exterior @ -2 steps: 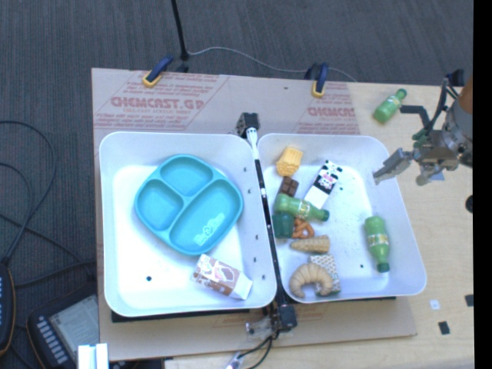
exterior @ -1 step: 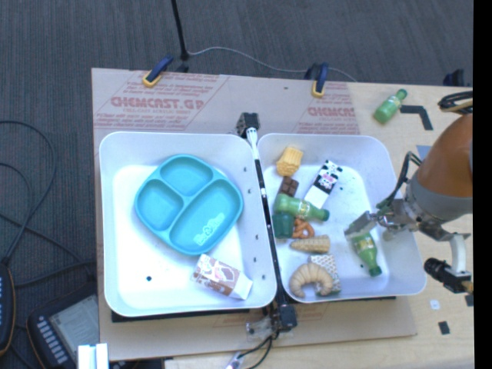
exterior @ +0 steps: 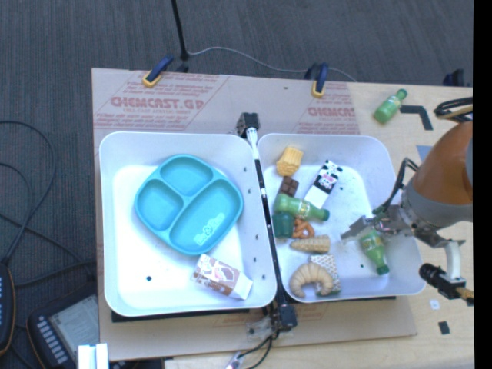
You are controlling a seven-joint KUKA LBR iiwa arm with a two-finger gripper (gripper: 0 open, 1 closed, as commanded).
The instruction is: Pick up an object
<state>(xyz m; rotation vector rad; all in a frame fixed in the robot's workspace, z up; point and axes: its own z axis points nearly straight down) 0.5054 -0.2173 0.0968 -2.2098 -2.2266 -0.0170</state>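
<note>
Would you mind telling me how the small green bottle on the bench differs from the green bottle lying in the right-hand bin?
The small light-green bottle with a yellow cap lies outside the bins on the wooden bench, far from the gripper; the darker green bottle lies inside the right bin, crowded among toy foods. The bench bottle looks paler; the bin bottle looks deeper green. Both lie on their sides.

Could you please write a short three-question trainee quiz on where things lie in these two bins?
1. True or false: the blue divided plate lies in the right bin.
2. What lies nearest the gripper? A corn cob, B green bottle, C croissant.
3. Fill in: the brown carton lies in the ___ bin.

Key: 1 false, it lies in the left bin. 2 B, the green bottle. 3 left.
</note>
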